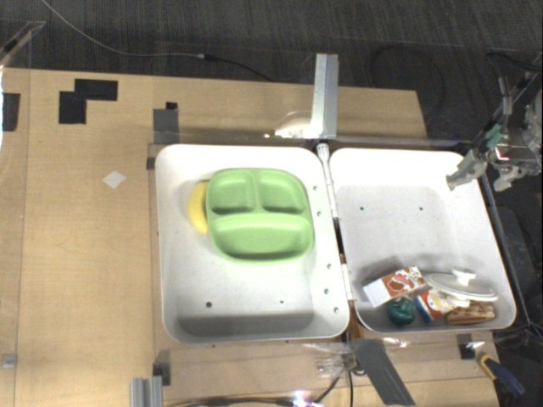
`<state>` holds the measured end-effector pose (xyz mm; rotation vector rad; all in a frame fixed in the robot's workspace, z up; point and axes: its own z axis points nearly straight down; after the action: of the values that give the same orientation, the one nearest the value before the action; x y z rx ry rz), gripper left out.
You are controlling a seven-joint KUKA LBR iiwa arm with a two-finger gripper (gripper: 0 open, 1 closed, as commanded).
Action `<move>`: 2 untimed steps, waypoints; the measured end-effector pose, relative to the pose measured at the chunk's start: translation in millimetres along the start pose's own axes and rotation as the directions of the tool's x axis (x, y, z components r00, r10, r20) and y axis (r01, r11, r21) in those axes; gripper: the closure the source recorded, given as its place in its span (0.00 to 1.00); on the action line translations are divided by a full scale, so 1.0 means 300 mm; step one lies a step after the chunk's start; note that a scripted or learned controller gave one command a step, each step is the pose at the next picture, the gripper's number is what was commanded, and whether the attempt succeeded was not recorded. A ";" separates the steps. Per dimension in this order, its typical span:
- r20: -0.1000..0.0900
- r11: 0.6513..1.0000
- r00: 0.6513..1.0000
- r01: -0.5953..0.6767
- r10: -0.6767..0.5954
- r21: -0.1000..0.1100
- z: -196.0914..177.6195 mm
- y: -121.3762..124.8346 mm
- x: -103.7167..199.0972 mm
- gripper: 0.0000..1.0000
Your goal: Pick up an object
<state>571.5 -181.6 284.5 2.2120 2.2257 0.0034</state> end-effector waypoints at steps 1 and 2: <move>-0.001 0.987 0.987 0.162 -0.162 0.001 0.490 -0.252 -0.018 0.00; 0.001 0.936 0.936 0.352 -0.352 -0.003 0.604 -0.197 0.037 0.00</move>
<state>512.9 -171.1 102.9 1.7764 2.5830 0.0045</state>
